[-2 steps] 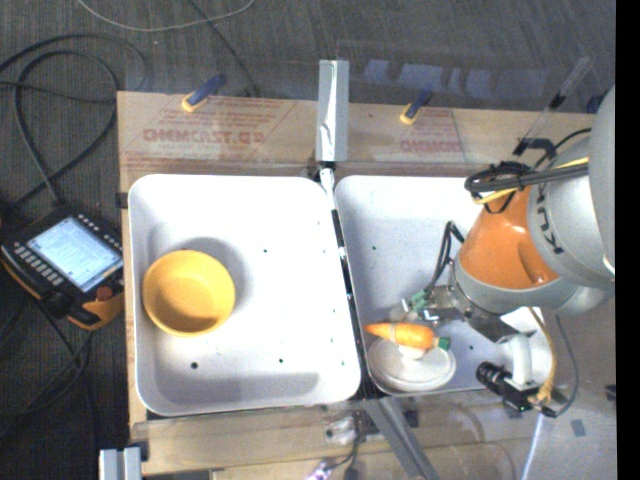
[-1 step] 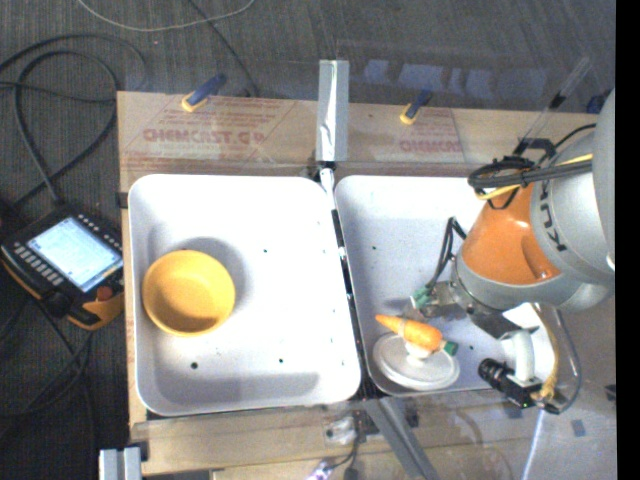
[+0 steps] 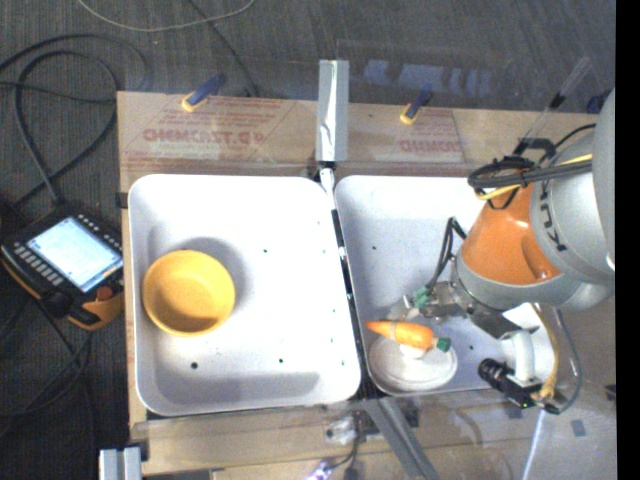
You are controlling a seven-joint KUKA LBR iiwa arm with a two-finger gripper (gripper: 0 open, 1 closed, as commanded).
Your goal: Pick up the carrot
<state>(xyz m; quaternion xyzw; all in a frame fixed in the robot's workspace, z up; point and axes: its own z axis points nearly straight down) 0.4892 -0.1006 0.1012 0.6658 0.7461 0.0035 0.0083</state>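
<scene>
The orange carrot (image 3: 400, 334) lies on its side in the right bin (image 3: 400, 228), near the front edge, with its green stub pointing right. It rests across the rim of a white upturned dish (image 3: 410, 366). My gripper (image 3: 430, 302) hangs just above and behind the carrot's right end, under the orange wrist band (image 3: 508, 246). The view shows nothing held in it.
A yellow bowl (image 3: 189, 291) sits in the left bin (image 3: 250, 208). The ridge between the two bins (image 3: 342, 268) runs just left of the carrot. A teach pendant (image 3: 65, 255) lies off the bench at left. Cables trail behind the arm.
</scene>
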